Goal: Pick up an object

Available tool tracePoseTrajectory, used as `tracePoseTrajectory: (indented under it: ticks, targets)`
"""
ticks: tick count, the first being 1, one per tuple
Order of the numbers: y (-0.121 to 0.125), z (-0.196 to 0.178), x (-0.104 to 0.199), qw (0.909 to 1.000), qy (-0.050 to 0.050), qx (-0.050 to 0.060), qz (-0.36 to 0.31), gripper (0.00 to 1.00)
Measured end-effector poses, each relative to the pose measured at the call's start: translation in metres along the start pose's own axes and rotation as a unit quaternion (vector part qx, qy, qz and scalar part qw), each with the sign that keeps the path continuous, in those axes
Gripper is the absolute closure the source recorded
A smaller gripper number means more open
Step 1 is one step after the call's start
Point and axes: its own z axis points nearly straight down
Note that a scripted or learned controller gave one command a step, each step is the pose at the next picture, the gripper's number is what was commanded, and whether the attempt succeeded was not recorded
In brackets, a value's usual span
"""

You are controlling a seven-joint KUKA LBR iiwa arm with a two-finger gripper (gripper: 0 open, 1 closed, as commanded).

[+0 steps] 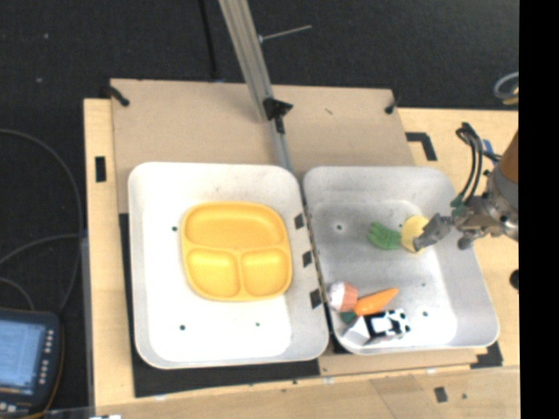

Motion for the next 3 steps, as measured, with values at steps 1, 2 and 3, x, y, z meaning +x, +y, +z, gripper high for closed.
tracePoseTrajectory:
  ticks: [1,2,3]
  targets:
    - [0.001,0.044,0.005,1.0,0.0,0.0,0.001,0.0]
    - [0.001,0.097,0.004,1.0,0.0,0.0,0.001,0.0]
    - [0.002,0.082,0.003,1.0,-0.001,-0.004,0.003,1.0]
